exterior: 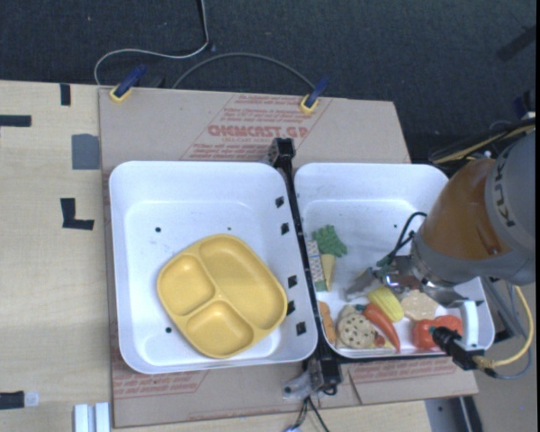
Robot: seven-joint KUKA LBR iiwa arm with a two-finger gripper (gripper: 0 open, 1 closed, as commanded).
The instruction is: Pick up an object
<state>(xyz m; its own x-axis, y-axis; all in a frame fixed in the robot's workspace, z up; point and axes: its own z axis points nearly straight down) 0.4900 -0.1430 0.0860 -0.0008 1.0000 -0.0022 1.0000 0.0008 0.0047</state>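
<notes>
Toy food lies in the right bin point(369, 183): a green leafy piece point(328, 241), a yellow corn cob point(386, 303), an orange carrot point(381, 324), a round brown cookie point(354, 328), a red piece point(429, 330), a beige piece point(418, 306) and a small orange piece point(325, 316). My gripper point(371, 283) hangs low over the bin's front half, just left of the corn and above the cookie. Its grey fingers point left toward the bin's middle. Nothing shows between them.
A yellow divided plate point(220, 293) rests in the left bin point(153, 196). The bins sit on a cardboard sheet point(243, 129) held by two clamps. A cable loops across the dark floor behind. The arm's orange band point(463, 214) covers the right bin's right side.
</notes>
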